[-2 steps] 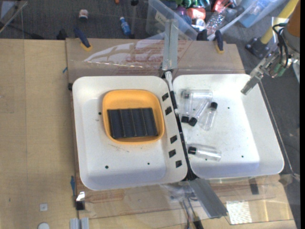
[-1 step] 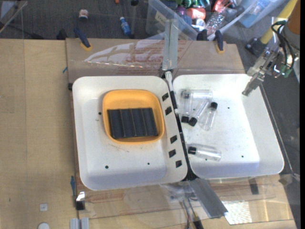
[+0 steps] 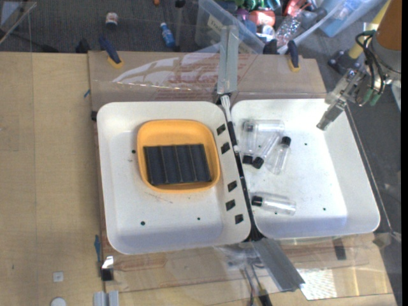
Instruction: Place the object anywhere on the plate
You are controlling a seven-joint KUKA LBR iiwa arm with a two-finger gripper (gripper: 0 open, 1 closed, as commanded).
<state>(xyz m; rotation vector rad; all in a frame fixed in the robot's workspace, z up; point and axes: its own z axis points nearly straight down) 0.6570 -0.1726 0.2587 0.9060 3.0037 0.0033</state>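
Camera view shows the left bin [image 3: 115, 190] carrying an orange plate [image 3: 145, 134] near its centre, with a dark ribbed slab [image 3: 178, 164] lying on it. Clear vials with black caps [image 3: 266, 143] lie in the right bin [image 3: 331, 190] toward its left edge, one more [image 3: 274, 203] nearer the front. Over that bin's back right corner hangs the gripper [image 3: 325, 120], holding nothing I can see, its opening impossible to tell

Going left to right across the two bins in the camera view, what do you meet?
Left bin → orange plate holding a black ridged block → row of black tabs → clear vials → gripper.
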